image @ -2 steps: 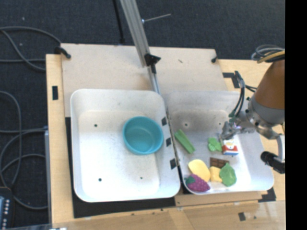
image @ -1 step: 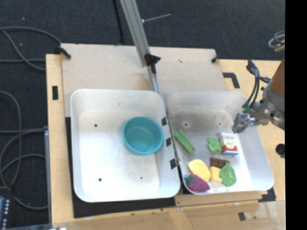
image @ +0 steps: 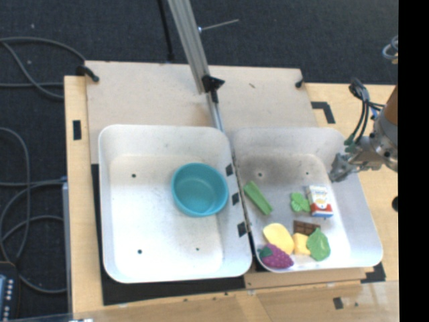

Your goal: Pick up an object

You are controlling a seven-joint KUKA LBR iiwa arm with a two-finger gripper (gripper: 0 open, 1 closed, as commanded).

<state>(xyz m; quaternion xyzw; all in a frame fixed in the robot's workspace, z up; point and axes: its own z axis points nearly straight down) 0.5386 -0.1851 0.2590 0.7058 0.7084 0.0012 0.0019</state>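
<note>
This is a robotics lab or test cell, not a home or shop. The surface (image: 147, 92) is a bare tan board fitted with black corner brackets and tape marks, standing on dark carpet (image: 301, 25). Loose black cables (image: 27, 59) trail across the floor at the left. An aluminium rail (image: 188, 32) rises at a slant from a clamp behind the two white bins (image: 114, 146), like a camera or sensor mount. The bins hold test props: a teal bowl (image: 199, 189) and a heap of small toy foods (image: 295, 237). A robot arm (image: 375, 146) with bundled wiring reaches in from the right.
</note>
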